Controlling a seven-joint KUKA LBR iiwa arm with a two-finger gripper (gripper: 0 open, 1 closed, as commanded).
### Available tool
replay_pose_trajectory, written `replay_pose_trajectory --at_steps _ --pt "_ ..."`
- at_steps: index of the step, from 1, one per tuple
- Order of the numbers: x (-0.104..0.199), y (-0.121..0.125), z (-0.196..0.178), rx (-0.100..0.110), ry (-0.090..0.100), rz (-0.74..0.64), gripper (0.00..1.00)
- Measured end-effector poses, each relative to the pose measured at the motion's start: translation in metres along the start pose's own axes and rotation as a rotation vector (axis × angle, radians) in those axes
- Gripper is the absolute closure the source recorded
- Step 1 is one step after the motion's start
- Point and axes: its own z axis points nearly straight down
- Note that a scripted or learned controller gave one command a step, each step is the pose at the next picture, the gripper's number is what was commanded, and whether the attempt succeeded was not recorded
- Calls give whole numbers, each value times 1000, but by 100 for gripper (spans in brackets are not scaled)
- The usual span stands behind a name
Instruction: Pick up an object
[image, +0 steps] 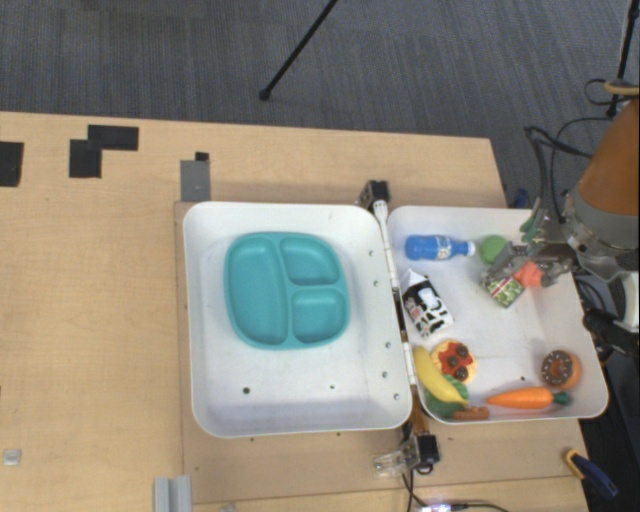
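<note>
**Asker:** From the overhead camera, what do you count?

**Arm:** Two white bins. The left bin (290, 405) holds one thing, a teal divided plate (287, 289) with three compartments, lying towards its far left. The right bin (590, 400) holds eight: one blue bottle (437, 247) on its side near the far edge, one green ball (493, 247) just beside it, one green-and-white packet (504, 288), one black-and-white carton (424, 305) near the wall between the bins, one banana (437, 378), one red-and-black piece (455, 357) touching the banana, one carrot (520, 398) along the near edge, and one doughnut (561, 369) in the near right corner.

**Asker:** And your gripper?

**Arm:** My gripper (527, 268) sits over the right bin's far right part, right at the packet. The packet is tilted and touches my fingertips, but I cannot tell whether my fingers are spread or pinching it.

**Asker:** Room to move?

**Arm:** The middle of the right bin is bare white floor, between the packet and the carrot. The banana and carrot crowd the near wall; the carton lies close to the dividing wall. In the left bin, the near strip and the right side beside the plate are open.
</note>
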Motion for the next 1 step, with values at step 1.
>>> replay_pose_trajectory --at_steps 1 --pt "-19 33 114 -28 -15 -136 0"
